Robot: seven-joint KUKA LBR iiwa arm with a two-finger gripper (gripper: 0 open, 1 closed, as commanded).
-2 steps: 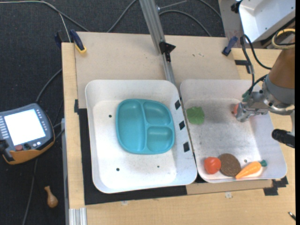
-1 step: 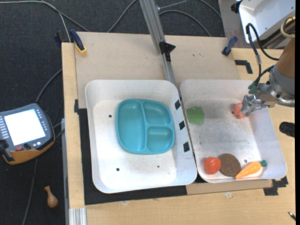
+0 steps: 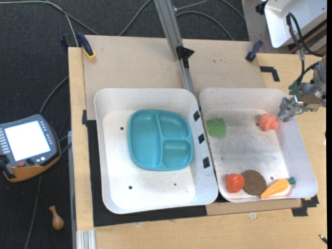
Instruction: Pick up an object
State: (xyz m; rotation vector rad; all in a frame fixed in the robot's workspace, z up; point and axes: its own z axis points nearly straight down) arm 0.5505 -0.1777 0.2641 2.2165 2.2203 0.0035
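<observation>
Plywood formed the desk [image 3: 135, 61] on dark carpet, carrying two white bins, and in the right bin [image 3: 298, 139] a pink object [image 3: 267, 122] lay just beside the gripper [image 3: 287, 111], whose grip I could not tell, well apart from the orange carrot [image 3: 276, 188] at that bin's near edge.

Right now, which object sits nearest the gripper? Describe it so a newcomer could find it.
Look in the right bin, at its far right corner beside the gripper. The pink object lies there alone, apart from the green piece and the near-edge cluster.
</observation>
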